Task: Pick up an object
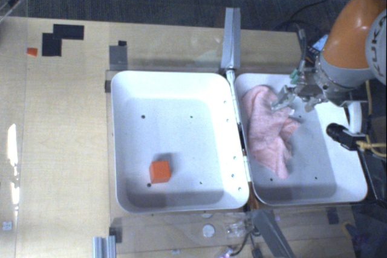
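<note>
A crumpled pink cloth lies in the left half of the right bin. My gripper hangs at the cloth's upper right edge, fingertips close to or touching the fabric. An orange cube rests in the lower left part of the left bin, far from the gripper.
A metal divider rail runs between the bins toward the back. Black blocks and a small orange piece sit on the bench at the far left. Cables lie on the dark floor behind the bench.
</note>
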Robot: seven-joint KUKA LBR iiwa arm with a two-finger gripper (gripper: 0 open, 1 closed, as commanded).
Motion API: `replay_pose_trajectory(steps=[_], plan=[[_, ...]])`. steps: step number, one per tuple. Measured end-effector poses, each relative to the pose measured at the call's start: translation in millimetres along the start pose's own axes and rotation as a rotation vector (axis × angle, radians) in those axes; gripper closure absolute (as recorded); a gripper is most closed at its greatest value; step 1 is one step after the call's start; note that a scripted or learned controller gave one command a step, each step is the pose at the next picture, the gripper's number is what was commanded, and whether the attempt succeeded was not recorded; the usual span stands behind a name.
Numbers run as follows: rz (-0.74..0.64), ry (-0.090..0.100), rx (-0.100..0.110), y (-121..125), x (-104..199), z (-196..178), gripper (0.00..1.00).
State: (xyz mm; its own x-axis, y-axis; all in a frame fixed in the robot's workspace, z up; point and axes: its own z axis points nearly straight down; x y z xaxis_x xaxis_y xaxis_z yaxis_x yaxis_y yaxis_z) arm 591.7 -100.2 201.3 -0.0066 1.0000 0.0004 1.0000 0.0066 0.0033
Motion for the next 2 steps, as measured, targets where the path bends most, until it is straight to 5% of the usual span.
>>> replay_pose_trajectory(steps=[1,2], plan=[[-0.065,-0.003,-0.017,33.2,-26.1,106.5,0.0],[-0.183,-0.006,-0.019,-29.6,-52.9,106.8,0.0]])
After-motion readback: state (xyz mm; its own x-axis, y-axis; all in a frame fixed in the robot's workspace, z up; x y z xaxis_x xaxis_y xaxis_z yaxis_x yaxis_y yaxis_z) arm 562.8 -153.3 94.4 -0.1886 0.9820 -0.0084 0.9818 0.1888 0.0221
